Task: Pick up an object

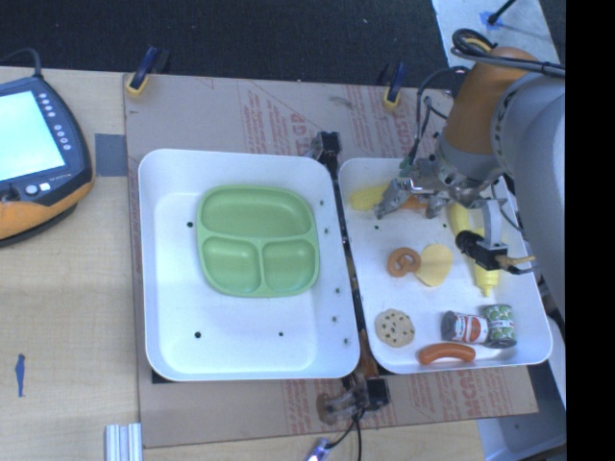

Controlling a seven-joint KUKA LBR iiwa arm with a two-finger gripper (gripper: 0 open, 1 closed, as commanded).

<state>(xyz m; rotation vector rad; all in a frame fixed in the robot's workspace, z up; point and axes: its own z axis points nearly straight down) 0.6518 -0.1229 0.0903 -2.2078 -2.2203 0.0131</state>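
1. I see the tool [399,198] low over the far left part of the right bin [538,349], its dark fingers pointing left and down toward a yellow piece [366,198] lying against the bin's far left corner.
2. The fingers look spread a little, with nothing between them; the yellow piece sits just beside the fingertips, and I cannot tell whether they touch it.
3. To do this step well, I judge the tool should centre over the yellow piece and drop straight down before squeezing, since the piece sits close to the bin wall and could slide away.
4. The grey arm [533,142] reaches in from the right, its orange band [480,104] above the wrist, bent down steeply over the bin.
5. Other candidates lie nearer: a pretzel [404,261], a cookie [394,327], a sausage [446,354] and a small can [467,327].
6. The left bin [163,344] holds a green divided plate [258,240], well apart from the tool.
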